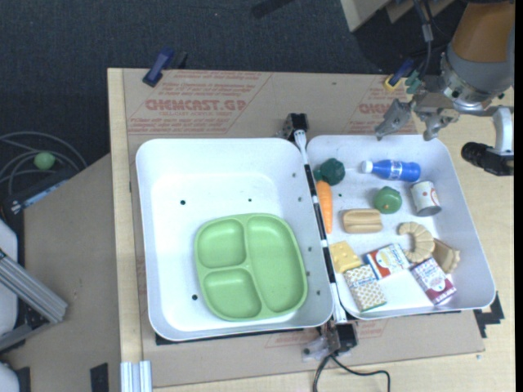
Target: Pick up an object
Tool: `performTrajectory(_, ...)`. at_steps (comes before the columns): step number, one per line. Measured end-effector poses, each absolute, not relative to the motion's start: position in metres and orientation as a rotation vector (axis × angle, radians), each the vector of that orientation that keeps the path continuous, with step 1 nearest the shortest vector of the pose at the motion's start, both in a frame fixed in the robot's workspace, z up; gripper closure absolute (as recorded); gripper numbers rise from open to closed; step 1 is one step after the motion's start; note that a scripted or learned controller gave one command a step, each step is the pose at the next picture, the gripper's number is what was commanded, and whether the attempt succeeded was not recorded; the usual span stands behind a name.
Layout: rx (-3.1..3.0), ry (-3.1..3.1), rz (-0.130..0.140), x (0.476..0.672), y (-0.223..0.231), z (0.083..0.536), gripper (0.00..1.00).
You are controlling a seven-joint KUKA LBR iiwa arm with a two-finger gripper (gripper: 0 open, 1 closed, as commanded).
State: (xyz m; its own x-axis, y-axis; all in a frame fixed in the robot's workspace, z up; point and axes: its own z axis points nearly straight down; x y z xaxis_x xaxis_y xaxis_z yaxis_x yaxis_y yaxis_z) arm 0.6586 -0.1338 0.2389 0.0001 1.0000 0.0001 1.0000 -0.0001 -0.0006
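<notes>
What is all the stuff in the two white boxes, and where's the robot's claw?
bins: 2, white, side by side on the bench
divided plate: 1, light green, left bin
bottle: 1, blue and white, right bin, far side
carrot: 1, orange, right bin, left edge
green toy foods: 2, right bin
can: 1, silver, right bin
bread roll: 1, tan, right bin, middle
small cartons: 3, right bin, near side
claw: 1, grey, above right bin's far edge

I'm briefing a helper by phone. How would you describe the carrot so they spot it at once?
Look in the right-hand bin, along its left wall beside the divider between the two bins. The carrot lies lengthwise there, just below a dark green vegetable. It is the only long, orange, tapering thing in that bin.
</notes>
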Motion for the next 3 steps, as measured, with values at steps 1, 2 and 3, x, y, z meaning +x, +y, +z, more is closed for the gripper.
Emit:
performTrajectory(1, -2.22, -2.219, 0.003, 0.586, -0.113, 0.14, 0.0)
performTrajectory(2, -2.223, -2.223, -0.004, 0.564, -0.118, 0.087, 0.0)
performTrajectory(3, -2.233, -2.226, -0.01, 0.567, -0.12, 0.101, 1.0)
